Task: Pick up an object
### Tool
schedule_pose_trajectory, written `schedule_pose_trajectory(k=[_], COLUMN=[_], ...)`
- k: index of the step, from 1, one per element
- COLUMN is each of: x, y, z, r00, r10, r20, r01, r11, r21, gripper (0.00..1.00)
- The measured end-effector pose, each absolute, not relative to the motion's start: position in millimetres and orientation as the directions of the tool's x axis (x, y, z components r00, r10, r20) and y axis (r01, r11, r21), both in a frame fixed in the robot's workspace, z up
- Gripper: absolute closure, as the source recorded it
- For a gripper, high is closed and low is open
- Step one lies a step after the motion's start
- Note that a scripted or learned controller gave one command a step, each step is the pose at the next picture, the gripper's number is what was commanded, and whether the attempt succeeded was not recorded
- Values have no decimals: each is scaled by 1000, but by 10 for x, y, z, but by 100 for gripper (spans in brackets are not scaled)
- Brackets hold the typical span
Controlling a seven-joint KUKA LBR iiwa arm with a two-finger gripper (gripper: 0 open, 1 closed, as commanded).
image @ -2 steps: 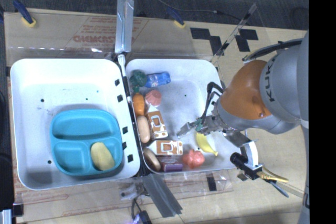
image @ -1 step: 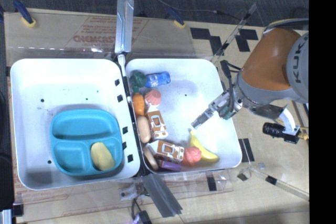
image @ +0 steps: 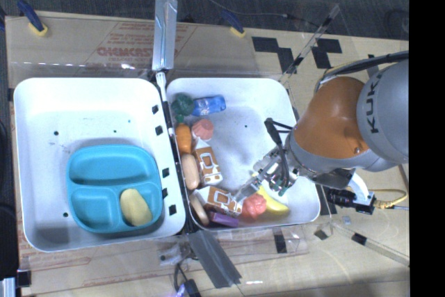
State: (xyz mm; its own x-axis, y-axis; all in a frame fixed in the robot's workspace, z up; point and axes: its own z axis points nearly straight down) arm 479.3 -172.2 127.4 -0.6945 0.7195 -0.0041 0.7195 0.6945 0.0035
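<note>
Right white bin (image: 240, 90): claw (image: 252, 186) just above pink ball (image: 254, 206).

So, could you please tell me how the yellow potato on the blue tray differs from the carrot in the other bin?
The potato is pale yellow and plump; the carrot is orange and slimmer. The potato lies alone in a compartment of the blue tray in the left bin; the carrot lies among other toy foods against the left wall of the right bin. Both look like toy vegetables.
</note>
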Motion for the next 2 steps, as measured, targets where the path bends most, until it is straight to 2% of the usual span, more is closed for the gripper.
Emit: schedule_pose_trajectory(k=[1,2], x=[4788,4944], y=[-1622,-948], z=[1260,2282], r00=[-585,-729], r10=[811,684], r20=[-4,-5], r01=[811,684], r11=[585,729], r21=[3,4], gripper=[0,0])
